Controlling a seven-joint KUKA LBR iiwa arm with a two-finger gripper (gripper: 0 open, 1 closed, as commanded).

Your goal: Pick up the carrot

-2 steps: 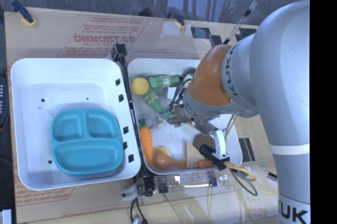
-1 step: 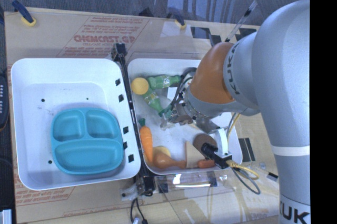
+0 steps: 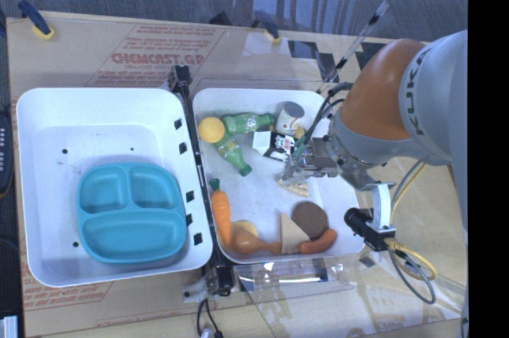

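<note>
Orange carrot (image 3: pixel 220 216) lies in plain view by the bin wall; end effector (image 3: pixel 298 166) grip unreadable, blurred.

My gripper (image 3: pixel 298 169) is a small tangle of metal, and whether its fingers are apart or together is too fine to read. A pale scrap (image 3: pixel 296 187) lies right beneath it; I cannot tell what it is or whether I touch it. My wrist hides the bin's (image 3: pixel 238 96) wall behind the gripper. The black-and-white packet (image 3: pixel 278 143) just beside the gripper has print too small to make out. My arm (image 3: pixel 413 102) is cut off behind the gripper. Far from the gripper, a dark object (image 3: pixel 5 149) is cut by the worktop's edge.
</note>
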